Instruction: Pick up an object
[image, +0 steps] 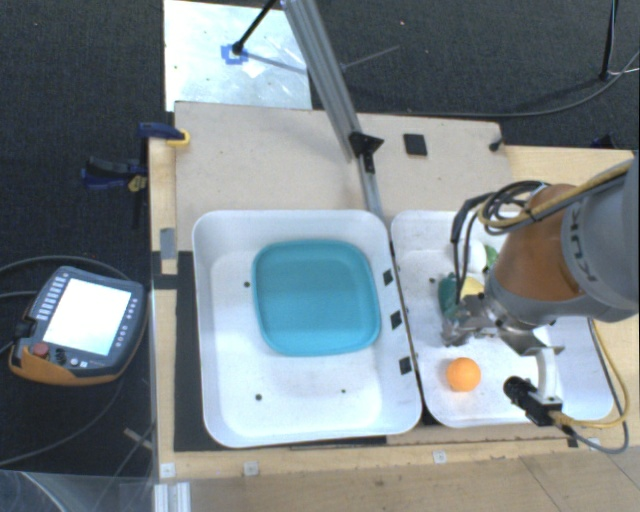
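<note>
Two shallow white plastic bins with rounded corners are seen side by side on a pale fibreboard tabletop (270, 150). In the left bin (225, 390) a smooth teal square plate (315, 297) with softened corners is laid flat. In the right bin (440, 405) a small matte orange ball (463, 375) rests on the floor near the front wall. The metallic hand (462, 325) is lowered just above and behind the ball, beside a small green object (446, 292); whether it is open cannot be told, and nothing is visibly gripped.
</note>
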